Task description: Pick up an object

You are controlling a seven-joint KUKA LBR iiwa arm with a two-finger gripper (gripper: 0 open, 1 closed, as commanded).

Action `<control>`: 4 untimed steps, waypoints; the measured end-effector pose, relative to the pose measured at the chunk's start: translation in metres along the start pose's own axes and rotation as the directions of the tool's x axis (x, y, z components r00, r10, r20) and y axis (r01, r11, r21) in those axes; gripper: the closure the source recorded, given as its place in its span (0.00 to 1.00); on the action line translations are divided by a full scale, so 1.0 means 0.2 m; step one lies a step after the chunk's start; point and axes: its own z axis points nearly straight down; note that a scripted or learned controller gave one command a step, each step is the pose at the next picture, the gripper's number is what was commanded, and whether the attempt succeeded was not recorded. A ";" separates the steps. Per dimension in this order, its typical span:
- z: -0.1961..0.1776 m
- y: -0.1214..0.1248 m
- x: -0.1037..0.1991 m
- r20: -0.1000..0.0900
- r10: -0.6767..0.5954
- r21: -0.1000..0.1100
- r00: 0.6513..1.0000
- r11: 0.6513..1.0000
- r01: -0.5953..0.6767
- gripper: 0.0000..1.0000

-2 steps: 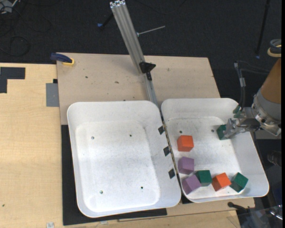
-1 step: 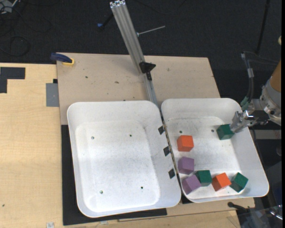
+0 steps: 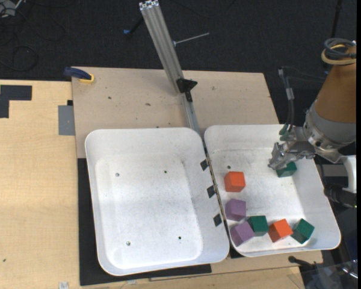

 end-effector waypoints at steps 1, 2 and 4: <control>-0.02 0.03 0.24 0.001 0.001 -0.001 1.000 1.000 -0.001 1.00; 0.02 0.08 0.55 0.000 -0.001 0.001 1.000 1.000 0.001 1.00; 0.16 0.10 1.04 0.001 0.001 0.002 1.000 1.000 -0.001 1.00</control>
